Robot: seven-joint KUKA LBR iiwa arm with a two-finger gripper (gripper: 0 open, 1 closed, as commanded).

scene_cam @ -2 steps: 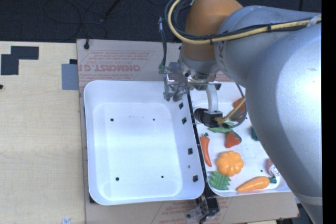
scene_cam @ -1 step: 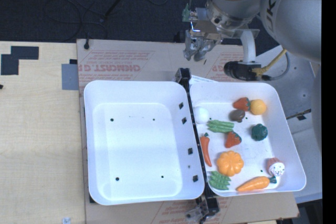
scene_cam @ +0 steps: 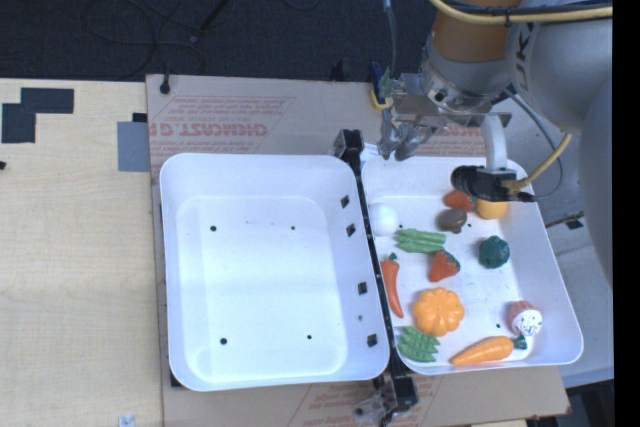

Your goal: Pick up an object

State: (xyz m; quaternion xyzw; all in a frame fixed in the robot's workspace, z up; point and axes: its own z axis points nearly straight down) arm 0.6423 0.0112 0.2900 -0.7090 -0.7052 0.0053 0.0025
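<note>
My gripper [scene_cam: 400,147] hangs over the far left corner of the right bin [scene_cam: 560,305], fingers slightly apart and nothing between them. Below it in that bin lie toy foods. A white egg [scene_cam: 382,218] rests by the left wall, closest to the gripper. A green bean pod [scene_cam: 420,240], a red strawberry [scene_cam: 444,265] and a thin red-orange pepper [scene_cam: 391,285] lie nearer the middle. An orange pumpkin [scene_cam: 438,311] sits toward the front, with a carrot [scene_cam: 485,350] and a green leafy piece [scene_cam: 418,345] along the front wall.
The left bin [scene_cam: 260,180] stands beside the right one, and a divider with black clips [scene_cam: 362,245] lies between them. A dark green broccoli [scene_cam: 493,252], a brown piece [scene_cam: 452,221], a yellow piece [scene_cam: 490,209] and a red-and-white mushroom [scene_cam: 525,320] lie on the right side.
</note>
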